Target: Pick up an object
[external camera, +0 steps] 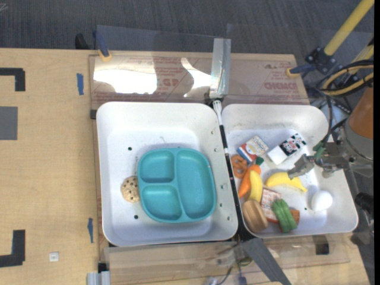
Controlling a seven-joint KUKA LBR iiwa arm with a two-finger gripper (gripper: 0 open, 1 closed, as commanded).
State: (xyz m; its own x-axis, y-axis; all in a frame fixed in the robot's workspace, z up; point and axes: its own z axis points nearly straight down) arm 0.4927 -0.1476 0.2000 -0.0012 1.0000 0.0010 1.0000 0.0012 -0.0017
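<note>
End effector (pixel 304 166) low over right bin (pixel 339 214), beside banana (pixel 285 180) — finger state unclear. Centre over banana before descending.

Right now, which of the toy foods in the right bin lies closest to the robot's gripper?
The banana. Its yellow end lies right below the gripper, while the egg, carrot and bread roll lie farther off.

The arm (pixel 363 119) shows 1 orange band over a grey wrist. Its gripper (pixel 304 166) is grey metal, with a small green spot.
</note>
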